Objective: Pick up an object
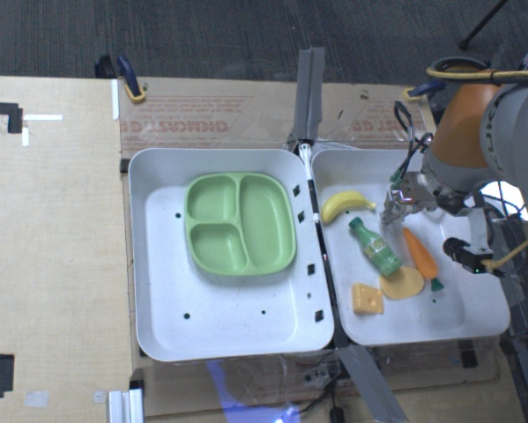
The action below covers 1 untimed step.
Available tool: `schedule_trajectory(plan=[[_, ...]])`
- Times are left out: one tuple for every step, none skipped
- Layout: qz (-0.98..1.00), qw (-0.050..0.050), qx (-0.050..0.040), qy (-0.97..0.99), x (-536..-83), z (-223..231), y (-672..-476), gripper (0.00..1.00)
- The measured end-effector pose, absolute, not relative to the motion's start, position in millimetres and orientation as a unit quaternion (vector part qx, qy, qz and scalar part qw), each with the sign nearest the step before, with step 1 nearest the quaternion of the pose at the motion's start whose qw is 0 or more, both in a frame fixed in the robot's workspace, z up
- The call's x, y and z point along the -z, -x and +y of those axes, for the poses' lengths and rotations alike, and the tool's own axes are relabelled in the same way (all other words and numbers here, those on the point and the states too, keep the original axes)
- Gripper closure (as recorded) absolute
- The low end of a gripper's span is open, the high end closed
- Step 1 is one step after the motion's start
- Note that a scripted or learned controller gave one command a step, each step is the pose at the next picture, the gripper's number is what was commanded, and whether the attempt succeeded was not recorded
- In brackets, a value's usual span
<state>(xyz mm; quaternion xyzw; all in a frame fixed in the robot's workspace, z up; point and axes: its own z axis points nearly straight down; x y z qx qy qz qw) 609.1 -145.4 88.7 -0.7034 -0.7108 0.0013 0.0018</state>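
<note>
In the right bin [475,320] lie a yellow banana [345,204], a green bottle [375,247], an orange carrot [420,252], a tan round slice [404,283] and a yellow cheese wedge [367,299]. My gripper [397,208] hangs low over the bin's upper middle, just right of the banana and above the bottle and carrot. Nothing shows between its fingers. The arm with its orange band [462,130] reaches in from the right.
The left bin [149,263] holds a green divided plate [241,224]. A grey divider post [309,95] stands between the bins at the back. Cables and a black connector [462,252] hang near the right bin's right side.
</note>
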Motion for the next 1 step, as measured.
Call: schedule_trajectory(plan=[[-0.711,0.002,-0.0014,0.703,-88.7,-145.5,-609.1,0.0]])
